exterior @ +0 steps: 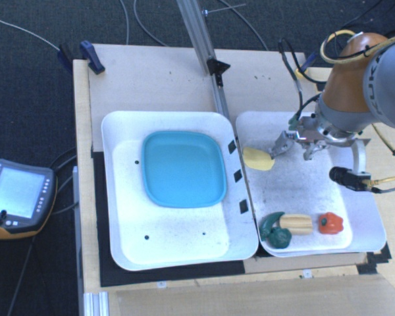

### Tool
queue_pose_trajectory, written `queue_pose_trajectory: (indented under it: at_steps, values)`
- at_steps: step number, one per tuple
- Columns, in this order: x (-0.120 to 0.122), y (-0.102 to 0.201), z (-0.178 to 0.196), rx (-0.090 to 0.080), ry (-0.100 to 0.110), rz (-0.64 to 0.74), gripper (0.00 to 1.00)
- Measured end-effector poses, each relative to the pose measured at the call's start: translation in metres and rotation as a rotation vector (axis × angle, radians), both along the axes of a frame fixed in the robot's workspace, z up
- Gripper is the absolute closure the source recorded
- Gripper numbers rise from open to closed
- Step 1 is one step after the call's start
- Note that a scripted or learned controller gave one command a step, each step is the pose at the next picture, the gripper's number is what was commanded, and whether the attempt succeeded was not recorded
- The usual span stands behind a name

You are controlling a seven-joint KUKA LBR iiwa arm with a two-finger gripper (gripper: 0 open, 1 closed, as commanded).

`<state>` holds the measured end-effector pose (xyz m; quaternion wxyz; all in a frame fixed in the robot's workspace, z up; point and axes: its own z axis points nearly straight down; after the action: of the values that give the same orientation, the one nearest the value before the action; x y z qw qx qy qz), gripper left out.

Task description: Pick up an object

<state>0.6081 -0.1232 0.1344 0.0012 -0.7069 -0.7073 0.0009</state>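
Gripper (291, 145) fingers were seen spread apart over the right bin (365, 239), one tip beside a yellow object (257, 158); no writing could be read.

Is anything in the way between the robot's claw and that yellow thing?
No, nothing visible blocks it. The gripper hangs over the right bin, right beside the yellow object. The green, tan and red objects lie apart, along the bin's near edge.

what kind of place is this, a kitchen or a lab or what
Most likely a robotics lab, not a kitchen: a robot arm reaches over two white bins on a bench, a teach pendant lies on the dark carpet, and loose cables trail across the floor.
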Motion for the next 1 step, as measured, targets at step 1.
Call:
queue_pose_trajectory:
  at_steps: [1]
  values:
    - [-0.0008, 0.0004, -0.0408, 0.000, 0.000, 0.000, 0.00]
